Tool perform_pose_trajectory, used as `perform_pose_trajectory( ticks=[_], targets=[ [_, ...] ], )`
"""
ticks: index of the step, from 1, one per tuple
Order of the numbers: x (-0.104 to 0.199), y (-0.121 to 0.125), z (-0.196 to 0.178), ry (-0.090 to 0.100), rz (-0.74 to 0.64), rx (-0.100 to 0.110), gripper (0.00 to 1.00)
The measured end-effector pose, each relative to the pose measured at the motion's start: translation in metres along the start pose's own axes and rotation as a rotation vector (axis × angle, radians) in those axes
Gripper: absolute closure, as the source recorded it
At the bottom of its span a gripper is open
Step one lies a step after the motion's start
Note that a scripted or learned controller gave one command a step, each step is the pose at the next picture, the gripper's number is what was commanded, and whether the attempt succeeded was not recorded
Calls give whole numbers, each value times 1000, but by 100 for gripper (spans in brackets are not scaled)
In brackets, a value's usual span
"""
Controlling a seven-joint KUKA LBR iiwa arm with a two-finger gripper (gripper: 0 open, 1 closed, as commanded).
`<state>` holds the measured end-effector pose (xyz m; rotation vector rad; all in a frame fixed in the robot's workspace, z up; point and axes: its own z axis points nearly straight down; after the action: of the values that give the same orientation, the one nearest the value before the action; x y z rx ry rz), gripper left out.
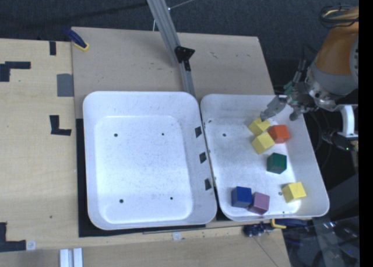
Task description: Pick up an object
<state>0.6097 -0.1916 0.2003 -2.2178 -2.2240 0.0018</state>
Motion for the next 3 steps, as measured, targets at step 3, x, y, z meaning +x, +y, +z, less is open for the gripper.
perform_pose_trajectory(
  ticks=[3],
  targets=[
    [12,0,84,-1,-2,-11,0]
  ],
)
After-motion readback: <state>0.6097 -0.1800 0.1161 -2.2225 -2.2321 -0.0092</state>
